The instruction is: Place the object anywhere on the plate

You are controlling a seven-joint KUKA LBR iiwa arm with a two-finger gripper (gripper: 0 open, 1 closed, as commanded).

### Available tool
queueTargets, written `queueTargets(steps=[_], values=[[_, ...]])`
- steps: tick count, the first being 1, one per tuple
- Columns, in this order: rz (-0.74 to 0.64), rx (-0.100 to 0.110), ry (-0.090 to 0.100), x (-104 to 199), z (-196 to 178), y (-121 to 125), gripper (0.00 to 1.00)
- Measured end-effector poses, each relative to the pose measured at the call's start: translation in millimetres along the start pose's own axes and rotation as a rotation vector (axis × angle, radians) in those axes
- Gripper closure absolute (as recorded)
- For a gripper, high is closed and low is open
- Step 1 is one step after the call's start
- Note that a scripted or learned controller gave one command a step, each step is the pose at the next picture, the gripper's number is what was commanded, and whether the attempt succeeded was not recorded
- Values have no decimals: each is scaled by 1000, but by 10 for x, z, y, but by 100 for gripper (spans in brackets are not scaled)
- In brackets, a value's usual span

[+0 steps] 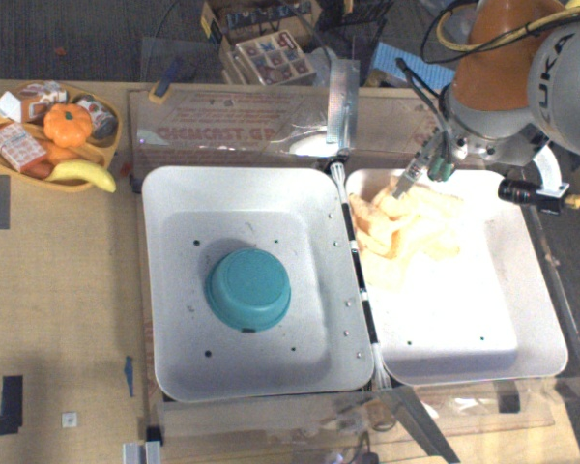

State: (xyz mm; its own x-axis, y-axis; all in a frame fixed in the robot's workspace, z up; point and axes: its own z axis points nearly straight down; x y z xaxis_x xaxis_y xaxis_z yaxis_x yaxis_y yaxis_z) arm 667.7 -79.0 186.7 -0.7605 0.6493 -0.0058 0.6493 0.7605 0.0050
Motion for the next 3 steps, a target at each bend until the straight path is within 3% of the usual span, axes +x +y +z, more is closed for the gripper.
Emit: queueTargets(steps=[1, 2, 3], values=[[4, 1, 0, -27, -399, -7, 100], [-394, 1, 3, 302, -479, 257, 100], [-708, 0, 3, 627, -382, 607, 100]])
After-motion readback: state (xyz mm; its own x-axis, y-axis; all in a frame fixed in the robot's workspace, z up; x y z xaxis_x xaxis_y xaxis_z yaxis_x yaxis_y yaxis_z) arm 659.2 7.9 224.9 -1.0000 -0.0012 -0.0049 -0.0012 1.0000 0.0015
